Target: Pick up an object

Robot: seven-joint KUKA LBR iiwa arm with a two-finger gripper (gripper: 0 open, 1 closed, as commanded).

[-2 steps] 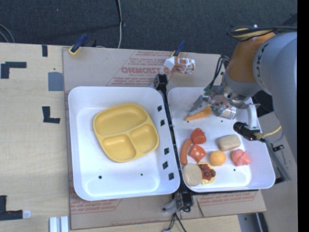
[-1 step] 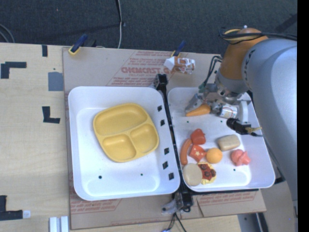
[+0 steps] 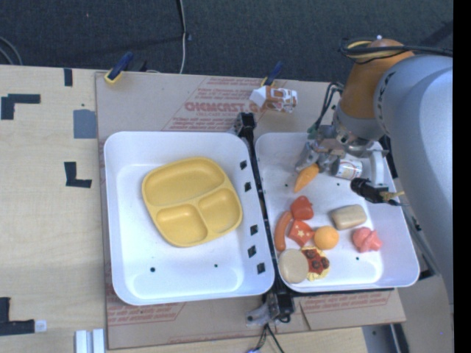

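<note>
My gripper hangs over the upper part of the right bin, coming in from the right. An orange carrot-shaped piece sits between its fingers, its tip pointing down and left, and the gripper is shut on its upper end. Below it in the same bin lie several toy foods: a red piece, a sausage, an orange ball, a tan bread piece, a pink piece and a beige round piece.
The left bin bears a yellow divided plate. A small packet lies on the cardboard behind the bins. The arm's grey body fills the right side above the right bin.
</note>
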